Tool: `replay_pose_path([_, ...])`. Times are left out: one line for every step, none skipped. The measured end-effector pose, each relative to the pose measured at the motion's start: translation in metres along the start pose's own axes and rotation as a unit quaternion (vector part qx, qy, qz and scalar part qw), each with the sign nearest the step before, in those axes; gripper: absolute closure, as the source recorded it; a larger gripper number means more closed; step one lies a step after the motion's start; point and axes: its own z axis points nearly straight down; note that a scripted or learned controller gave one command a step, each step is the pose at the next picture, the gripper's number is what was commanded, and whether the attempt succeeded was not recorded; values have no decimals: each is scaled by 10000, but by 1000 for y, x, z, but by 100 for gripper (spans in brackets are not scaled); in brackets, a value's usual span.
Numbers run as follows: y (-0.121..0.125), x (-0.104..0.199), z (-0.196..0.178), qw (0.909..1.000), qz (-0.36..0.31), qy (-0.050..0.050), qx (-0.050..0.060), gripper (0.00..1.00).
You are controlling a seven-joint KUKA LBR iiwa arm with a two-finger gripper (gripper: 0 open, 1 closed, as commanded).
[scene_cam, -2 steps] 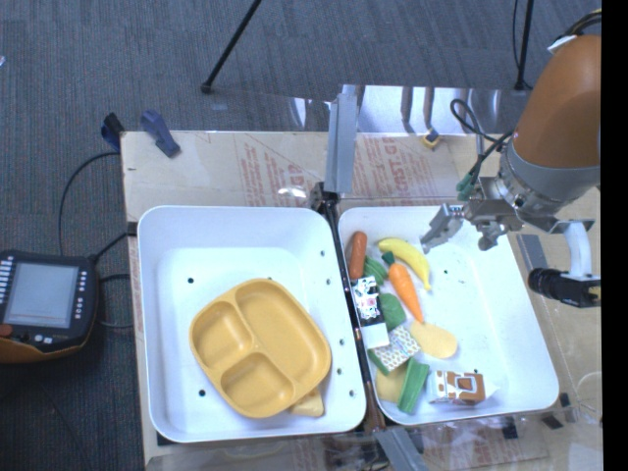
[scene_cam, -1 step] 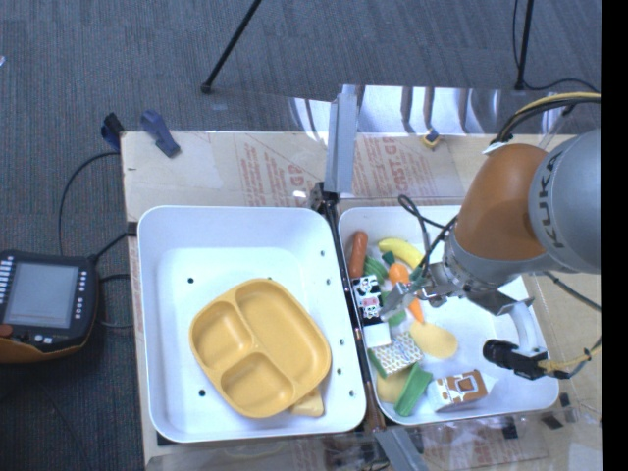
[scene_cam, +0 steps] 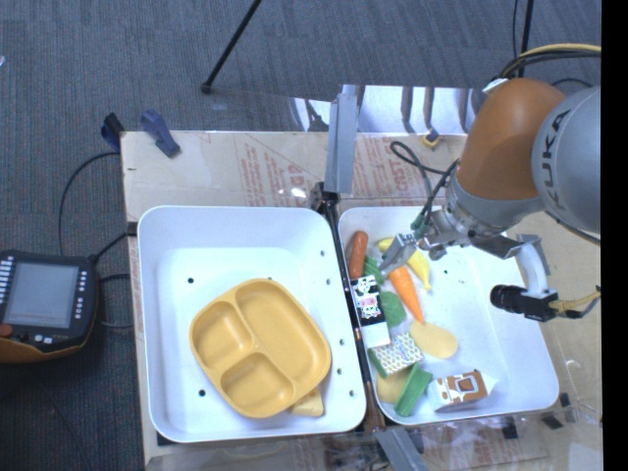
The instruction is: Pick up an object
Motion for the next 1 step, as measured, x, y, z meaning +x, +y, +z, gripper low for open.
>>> replay_pose_path([34,-28,53,9999,-117,15,52,0])
